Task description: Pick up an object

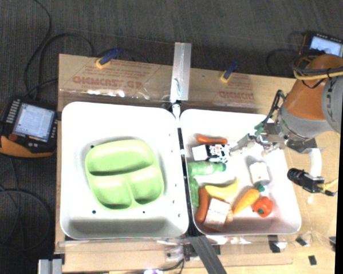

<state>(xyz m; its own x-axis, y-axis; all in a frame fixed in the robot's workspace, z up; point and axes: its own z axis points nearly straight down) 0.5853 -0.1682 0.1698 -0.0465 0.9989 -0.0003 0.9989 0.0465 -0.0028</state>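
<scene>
The right bin [284, 168] holds several toy foods. An orange-red sausage [210, 139] lies at the back, with a black-and-white carton [216, 151] just in front of it and a green bottle [207, 168] below that. Further forward are a yellow banana [223, 189], an orange carrot [245, 200], a red tomato [263, 207], a small white block [259, 172], a pale cube [218, 213] and a brown-red piece [202, 205]. My gripper [238, 145] reaches in from the right, low over the bin's back half, its tip just right of the carton.
The left bin [72, 174] holds a light green divided tray [124, 171]. A raised rim [180, 162] separates the two bins. A tablet-like handset [28, 126] lies off the bench on the left. The grey and orange arm [310, 106] stands over the right bin's back right corner.
</scene>
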